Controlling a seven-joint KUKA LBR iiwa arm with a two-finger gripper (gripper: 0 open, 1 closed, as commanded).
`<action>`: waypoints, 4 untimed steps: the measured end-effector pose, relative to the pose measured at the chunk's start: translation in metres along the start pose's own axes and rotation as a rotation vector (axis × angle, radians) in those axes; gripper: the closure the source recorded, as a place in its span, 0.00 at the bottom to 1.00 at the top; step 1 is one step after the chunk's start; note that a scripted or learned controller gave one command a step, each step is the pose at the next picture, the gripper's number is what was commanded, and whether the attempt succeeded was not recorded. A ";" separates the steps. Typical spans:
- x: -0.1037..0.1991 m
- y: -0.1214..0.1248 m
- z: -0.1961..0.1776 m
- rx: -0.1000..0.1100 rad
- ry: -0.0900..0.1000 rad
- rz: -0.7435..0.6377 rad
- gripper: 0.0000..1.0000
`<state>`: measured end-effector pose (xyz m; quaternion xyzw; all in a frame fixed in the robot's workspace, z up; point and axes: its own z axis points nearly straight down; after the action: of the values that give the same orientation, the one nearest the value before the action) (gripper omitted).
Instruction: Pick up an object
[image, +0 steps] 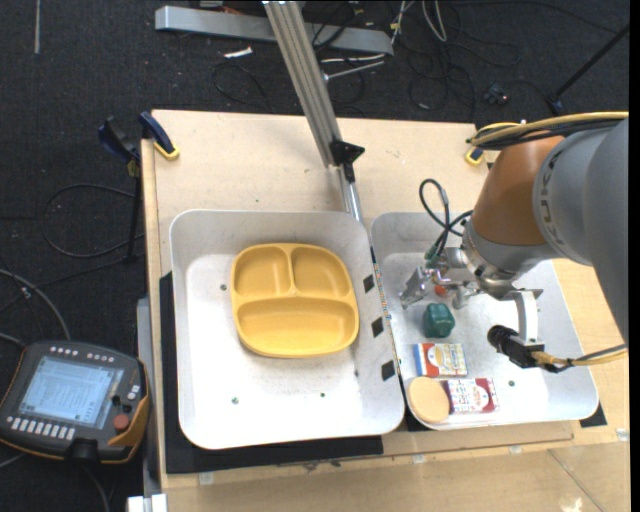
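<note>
In the right bin (565, 400), my gripper (437, 296) hangs over the middle and stands open, its metal fingers (413, 291) spread apart. A small dark green block (437, 320) lies just on the near side of the fingertips; it is not held. Closer to the front edge lie a white and red carton (440, 358), a second red-printed carton (470, 395) and a round tan disc (431, 399). The grey arm with its orange band (515, 195) reaches in from the right.
The left bin (200, 400) holds a yellow divided plate (295, 300). A metal pole (315, 90) slants down to the gap between the bins. A black cable and connector (510, 345) hang by the wrist. A teach pendant (70, 395) lies off the bench's left.
</note>
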<state>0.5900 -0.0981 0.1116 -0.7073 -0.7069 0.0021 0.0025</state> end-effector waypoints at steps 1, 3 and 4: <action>0.001 0.000 0.017 -0.005 -0.001 -0.001 0.00; -0.004 0.000 -0.057 -0.012 -0.002 -0.001 1.00; -0.003 -0.008 -0.108 -0.013 -0.002 -0.002 1.00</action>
<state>0.5822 -0.1017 0.2195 -0.7065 -0.7077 -0.0018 -0.0029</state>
